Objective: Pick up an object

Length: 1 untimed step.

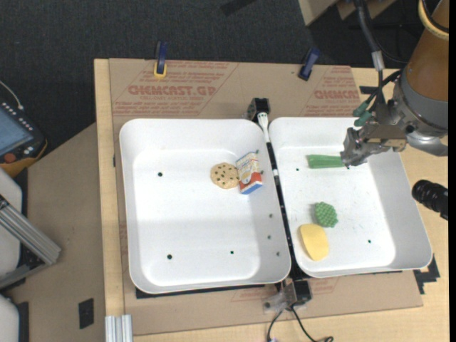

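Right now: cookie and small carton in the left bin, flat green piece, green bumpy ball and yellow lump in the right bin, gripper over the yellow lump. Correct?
One error: the gripper is not over the yellow lump. The camera view shows it at the right end of the flat green piece. The cookie and small carton are in the left bin; the green bumpy ball is in the right bin.

Two clamps grip the far edge of the brown board (214, 91): a yellow-and-blue clamp (161, 60) at its left, a blue clamp (309, 63) further right along it.
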Motion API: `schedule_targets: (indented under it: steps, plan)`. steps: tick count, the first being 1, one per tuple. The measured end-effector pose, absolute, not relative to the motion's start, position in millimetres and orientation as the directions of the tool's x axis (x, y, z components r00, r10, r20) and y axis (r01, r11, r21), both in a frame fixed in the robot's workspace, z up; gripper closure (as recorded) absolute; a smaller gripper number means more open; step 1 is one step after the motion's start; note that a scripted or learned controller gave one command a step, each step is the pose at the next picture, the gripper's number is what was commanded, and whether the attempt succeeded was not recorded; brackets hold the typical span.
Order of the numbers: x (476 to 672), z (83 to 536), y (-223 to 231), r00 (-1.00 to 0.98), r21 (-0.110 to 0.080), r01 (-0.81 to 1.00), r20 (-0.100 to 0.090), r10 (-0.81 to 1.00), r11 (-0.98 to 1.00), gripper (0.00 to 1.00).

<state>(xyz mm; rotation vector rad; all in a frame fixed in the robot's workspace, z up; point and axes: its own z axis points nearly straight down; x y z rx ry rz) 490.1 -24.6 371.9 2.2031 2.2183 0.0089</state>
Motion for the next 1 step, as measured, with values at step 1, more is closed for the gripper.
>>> schedule_targets:
  steps: [1]
  plan:
    - [490.8,382.0,-24.6,-0.007,0.017,1.000,-0.008,1.000,0.007,1.00]
